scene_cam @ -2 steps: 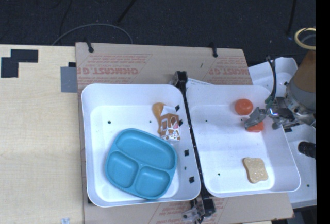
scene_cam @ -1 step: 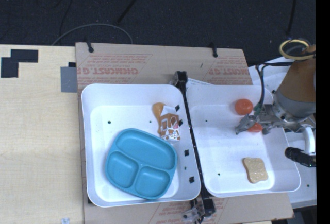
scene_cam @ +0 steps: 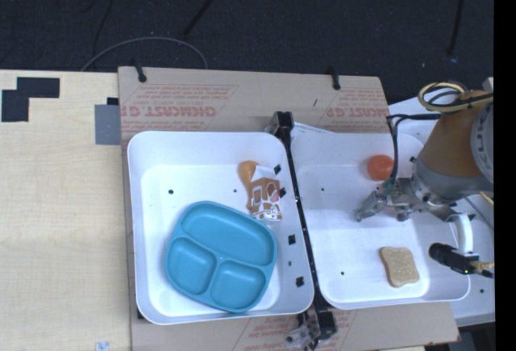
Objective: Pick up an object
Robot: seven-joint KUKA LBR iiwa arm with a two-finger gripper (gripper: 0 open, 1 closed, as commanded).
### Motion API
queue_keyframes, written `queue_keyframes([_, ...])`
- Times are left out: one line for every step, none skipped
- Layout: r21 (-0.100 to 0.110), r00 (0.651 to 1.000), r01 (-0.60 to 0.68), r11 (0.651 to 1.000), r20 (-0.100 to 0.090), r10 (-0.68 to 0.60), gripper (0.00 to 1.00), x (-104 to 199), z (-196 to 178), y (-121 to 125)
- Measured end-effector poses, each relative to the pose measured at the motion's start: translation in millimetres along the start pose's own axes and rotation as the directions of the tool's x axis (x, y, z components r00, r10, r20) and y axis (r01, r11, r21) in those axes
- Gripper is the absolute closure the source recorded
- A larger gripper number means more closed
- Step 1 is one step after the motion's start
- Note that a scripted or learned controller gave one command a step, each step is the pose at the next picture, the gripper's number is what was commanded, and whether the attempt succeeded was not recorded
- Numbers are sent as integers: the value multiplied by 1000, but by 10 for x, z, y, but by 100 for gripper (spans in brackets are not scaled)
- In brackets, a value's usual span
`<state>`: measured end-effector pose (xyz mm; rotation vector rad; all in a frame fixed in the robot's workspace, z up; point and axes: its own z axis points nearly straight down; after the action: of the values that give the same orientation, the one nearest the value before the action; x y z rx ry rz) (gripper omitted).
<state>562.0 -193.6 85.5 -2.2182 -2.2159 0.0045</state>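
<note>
My gripper (scene_cam: 380, 206) hangs low over the right bin (scene_cam: 339, 277), its fingers spread apart with nothing between them. A small orange-red ball (scene_cam: 380, 166) lies just behind it, near the bin's back wall. A tan slice of toast (scene_cam: 400, 266) rests at the bin's front right, in front of the gripper. In the left bin (scene_cam: 153, 172) a blue divided plate (scene_cam: 219, 256) lies flat, with a crumpled brown and white wrapper (scene_cam: 263, 194) behind it near the divider.
A black clip bar (scene_cam: 292, 204) runs down between the two bins. Cardboard (scene_cam: 242, 103) lies under and behind both bins. Black and yellow cables (scene_cam: 439, 95) hang at the arm's side on the right.
</note>
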Motion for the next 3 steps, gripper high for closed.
queue_keyframes([-2, 1000, -2, 1000, 1, 2, 100, -11, -130, 4])
queue_keyframes([-10, 1000, 3, 1000, 3, -3, 100, 28, -757, 20])
queue_keyframes([-8, 1000, 3, 1000, 3, -3, 100, 61, -1199, -26])
